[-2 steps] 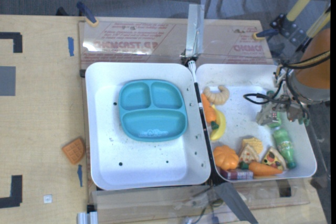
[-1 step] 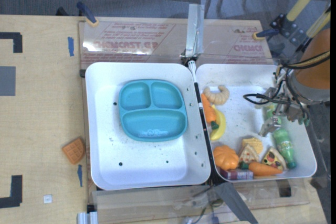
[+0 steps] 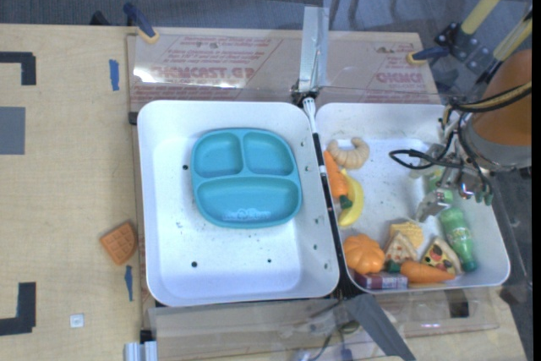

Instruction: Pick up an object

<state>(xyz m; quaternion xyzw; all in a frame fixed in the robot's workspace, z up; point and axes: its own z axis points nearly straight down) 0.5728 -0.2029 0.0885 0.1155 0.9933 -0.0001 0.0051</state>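
My gripper hangs low over the right part of the right bin, with the orange-banded wrist above it. Just below it lies a green bottle. A yellow wedge and a pizza slice lie to its lower left, with a carrot along the front wall. Along the bin's left side lie a croissant, another carrot, a banana and an orange pepper. I see nothing clearly held by the gripper.
The left bin holds a blue divided plate. A small orange waffle-like piece lies on the bench left of the bins. Black cables trail from the wrist over the right bin.
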